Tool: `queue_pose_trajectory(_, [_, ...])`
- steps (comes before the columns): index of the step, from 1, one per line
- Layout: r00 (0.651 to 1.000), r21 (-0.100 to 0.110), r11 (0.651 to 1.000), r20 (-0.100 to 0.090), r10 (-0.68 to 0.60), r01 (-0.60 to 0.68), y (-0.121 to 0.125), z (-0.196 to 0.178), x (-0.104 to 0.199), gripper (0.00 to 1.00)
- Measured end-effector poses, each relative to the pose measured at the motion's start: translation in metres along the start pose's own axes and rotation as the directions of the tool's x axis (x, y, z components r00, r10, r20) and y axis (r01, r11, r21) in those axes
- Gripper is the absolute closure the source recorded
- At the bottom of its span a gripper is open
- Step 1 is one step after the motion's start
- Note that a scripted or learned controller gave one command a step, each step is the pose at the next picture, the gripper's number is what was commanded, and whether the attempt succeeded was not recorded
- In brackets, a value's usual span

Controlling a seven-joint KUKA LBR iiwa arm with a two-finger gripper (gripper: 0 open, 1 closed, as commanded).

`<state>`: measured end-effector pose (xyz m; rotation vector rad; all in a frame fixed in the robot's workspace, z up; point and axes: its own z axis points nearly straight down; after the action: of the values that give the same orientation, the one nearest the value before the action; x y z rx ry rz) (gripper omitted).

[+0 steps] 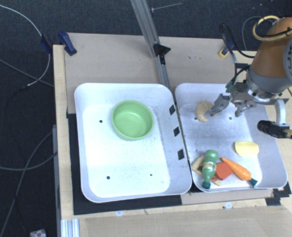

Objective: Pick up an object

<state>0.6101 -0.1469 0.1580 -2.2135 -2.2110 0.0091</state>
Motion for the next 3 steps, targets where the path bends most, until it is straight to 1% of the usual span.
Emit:
queue_pose_trajectory(1, [1.0, 0.002, 1.0, -0.001, 0.0, 0.0, -0.007, 0.046, -0.001, 0.0])
queue_pose_trajectory(2, [1.0, 0.0, 1.0, -0.001, 0.0, 0.0, -0.008, 0.063, -0.001, 0.0])
queue_pose_trajectory(3, [1.0, -0.004, 1.0, -0.003, -0.001, 0.001, -0.006, 0.049, 0.0, 1.0])
